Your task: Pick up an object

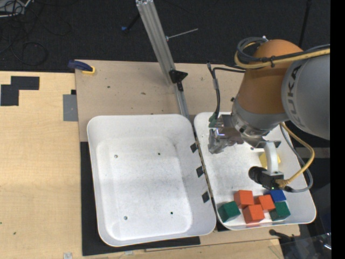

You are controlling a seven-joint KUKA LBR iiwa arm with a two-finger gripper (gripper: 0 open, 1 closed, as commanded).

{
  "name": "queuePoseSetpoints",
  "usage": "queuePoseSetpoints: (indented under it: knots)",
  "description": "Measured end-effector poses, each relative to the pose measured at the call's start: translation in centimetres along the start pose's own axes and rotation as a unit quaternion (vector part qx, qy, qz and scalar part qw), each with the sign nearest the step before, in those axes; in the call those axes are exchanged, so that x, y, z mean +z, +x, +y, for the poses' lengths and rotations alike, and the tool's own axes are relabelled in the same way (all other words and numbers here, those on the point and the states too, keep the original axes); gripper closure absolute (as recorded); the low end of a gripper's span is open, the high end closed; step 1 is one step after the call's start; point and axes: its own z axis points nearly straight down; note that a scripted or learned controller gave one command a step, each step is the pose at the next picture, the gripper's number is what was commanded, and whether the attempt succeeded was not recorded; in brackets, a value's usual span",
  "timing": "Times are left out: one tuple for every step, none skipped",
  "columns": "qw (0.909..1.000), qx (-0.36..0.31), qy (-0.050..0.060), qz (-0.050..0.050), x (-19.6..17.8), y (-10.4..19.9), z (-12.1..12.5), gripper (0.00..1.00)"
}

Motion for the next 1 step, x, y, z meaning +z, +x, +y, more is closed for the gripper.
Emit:
queuePoseSetpoints:
  knots:
    - [1.0000,0.000,-0.001,0.000,-0.22,5.00,0.75,1.00]
